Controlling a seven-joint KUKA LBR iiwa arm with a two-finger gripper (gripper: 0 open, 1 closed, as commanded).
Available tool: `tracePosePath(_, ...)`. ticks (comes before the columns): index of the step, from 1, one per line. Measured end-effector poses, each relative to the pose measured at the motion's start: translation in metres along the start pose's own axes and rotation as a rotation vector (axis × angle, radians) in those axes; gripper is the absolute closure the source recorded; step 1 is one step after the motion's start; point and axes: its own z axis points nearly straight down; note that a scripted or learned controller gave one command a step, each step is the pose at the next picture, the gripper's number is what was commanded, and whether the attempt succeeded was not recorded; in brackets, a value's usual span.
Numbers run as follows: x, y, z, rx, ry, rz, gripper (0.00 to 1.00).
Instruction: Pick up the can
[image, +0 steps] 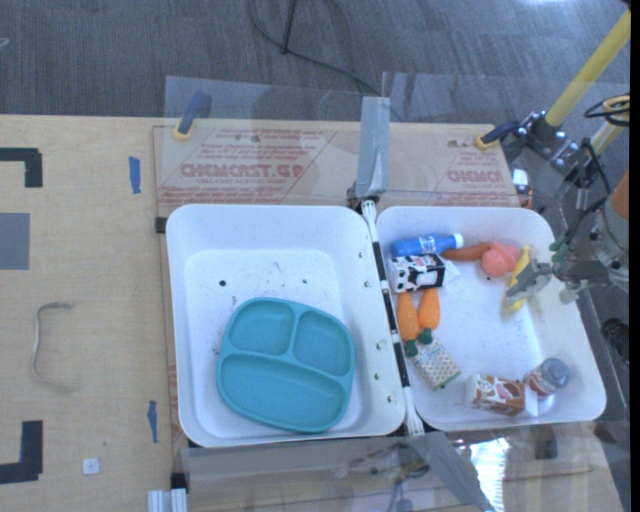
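Note:
The can (548, 377) is small, with a silvery top and a reddish-brown body. It sits in the near right corner of the right bin (580, 330), beside a brown snack packet (497, 393). My gripper (546, 272) hangs over the right bin's right side, close to a yellow banana (518, 277). It is well behind the can and apart from it.
The right bin also holds a blue bottle (425, 244), a black-and-white carton (416, 272), two carrots (418, 312), a patterned packet (436, 366) and an orange fruit (497, 260). A teal divided plate (287, 364) lies in the left bin (190, 250).

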Motion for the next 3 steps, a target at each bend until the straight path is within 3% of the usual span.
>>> tracePosePath(1, -0.038, -0.022, 0.073, 0.001, 0.001, -0.210, 0.00)
tracePosePath(2, -0.044, -0.045, 0.133, 0.000, 0.007, -0.214, 0.00)
tracePosePath(3, -0.046, -0.044, 0.125, -0.003, -0.002, -0.333, 0.00)
